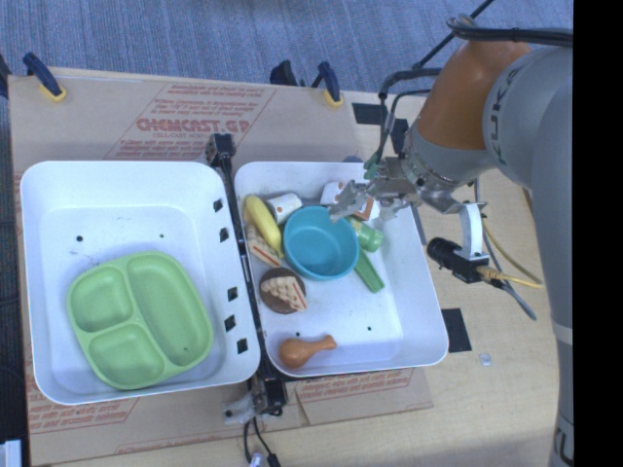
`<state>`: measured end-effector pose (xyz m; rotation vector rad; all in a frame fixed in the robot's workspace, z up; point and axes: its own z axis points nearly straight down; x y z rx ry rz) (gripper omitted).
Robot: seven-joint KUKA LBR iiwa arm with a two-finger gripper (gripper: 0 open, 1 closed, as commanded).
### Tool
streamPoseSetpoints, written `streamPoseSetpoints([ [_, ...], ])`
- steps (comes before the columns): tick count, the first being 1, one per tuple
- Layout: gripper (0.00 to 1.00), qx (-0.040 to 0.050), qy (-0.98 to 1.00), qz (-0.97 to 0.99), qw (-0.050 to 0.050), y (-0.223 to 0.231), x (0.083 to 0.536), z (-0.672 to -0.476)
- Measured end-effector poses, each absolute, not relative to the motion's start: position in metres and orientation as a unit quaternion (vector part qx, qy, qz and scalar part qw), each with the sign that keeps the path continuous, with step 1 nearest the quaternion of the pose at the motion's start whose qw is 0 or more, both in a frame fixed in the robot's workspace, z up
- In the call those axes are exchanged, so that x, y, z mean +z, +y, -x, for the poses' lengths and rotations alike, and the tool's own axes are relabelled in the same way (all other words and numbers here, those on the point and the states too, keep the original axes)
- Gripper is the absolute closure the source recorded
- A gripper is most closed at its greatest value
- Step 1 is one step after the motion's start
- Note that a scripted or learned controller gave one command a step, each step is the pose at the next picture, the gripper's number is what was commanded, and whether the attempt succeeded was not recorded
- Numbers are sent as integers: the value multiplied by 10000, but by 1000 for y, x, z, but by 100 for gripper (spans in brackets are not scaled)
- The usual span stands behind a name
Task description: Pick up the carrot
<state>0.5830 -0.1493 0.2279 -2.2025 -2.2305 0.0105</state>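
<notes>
Gripper point(362, 200): above right white bin point(414, 300), fingers' state impossible to tell.
Carrot: green-stalked piece point(369, 258) at blue bowl's point(319, 243) 3 o'clock, just at gripper's 6 o'clock; orange body not discernible.

A: Your gripper point(358, 200) sits over the back of the right bin point(414, 309), just above the blue bowl point(319, 242). Can't tell you what the fingers are doing.

B: And the rest you're looking at?

A: Banana point(262, 221) left of the bowl, drumstick point(304, 349) near the front rim, green divided plate point(138, 318) in the left bin point(58, 188).
</notes>
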Motion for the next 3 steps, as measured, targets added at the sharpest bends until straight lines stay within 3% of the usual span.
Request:
streamPoseSetpoints([
  [1,0,39,-7050,7091,52,-29,190,-578],
  [2,0,8,-6963,7177,15,42,245,-651],
  [3,0,22,-6936,7203,26,132,276,-655],
])
